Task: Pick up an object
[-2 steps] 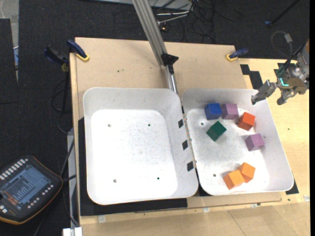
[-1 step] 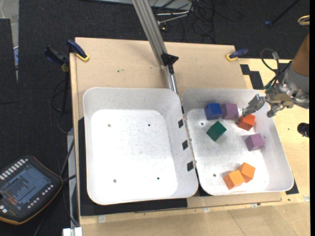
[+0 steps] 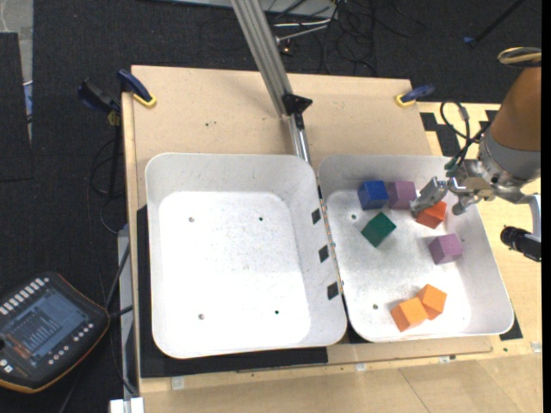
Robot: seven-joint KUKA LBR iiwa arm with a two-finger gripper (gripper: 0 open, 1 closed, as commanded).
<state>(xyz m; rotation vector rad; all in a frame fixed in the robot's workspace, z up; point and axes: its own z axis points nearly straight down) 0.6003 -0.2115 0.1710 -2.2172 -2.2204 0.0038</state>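
A red-orange block sits between the fingers of the gripper over the right bin, the jaws narrowed around it, so the grasp looks made while the lift remains. Left of the jaws lie a green block, a blue block and a purple block. Below the jaws rest two orange blocks and another purple block.

Single fixed camera mounted above the worktop, angled down at a slant; both white bins framed at mid-distance.
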